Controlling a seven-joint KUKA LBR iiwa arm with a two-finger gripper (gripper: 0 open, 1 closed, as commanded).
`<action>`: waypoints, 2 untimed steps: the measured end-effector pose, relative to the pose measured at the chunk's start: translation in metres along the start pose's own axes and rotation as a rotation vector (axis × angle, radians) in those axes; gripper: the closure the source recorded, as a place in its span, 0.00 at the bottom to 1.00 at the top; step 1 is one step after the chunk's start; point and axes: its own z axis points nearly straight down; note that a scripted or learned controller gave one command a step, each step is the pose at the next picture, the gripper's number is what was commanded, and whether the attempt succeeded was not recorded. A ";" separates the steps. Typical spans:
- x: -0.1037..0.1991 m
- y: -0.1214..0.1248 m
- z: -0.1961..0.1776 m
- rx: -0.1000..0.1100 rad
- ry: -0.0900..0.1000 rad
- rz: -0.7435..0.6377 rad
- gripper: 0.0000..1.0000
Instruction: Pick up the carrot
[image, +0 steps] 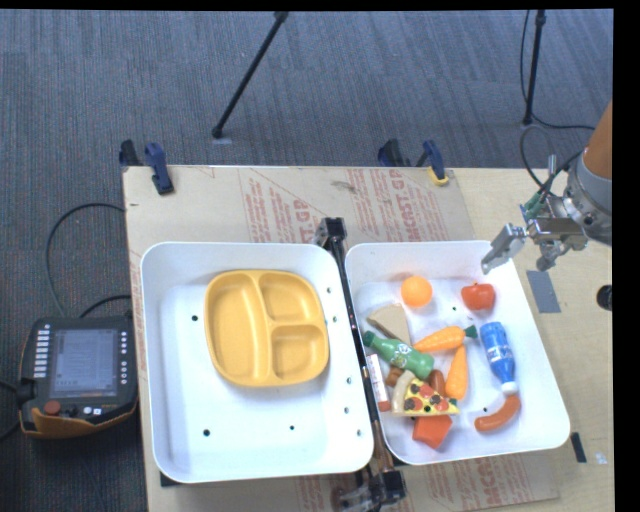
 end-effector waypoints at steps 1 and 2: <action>0.034 -0.014 0.145 0.004 0.002 -0.127 0.00; 0.041 -0.054 0.193 0.003 0.001 0.005 0.00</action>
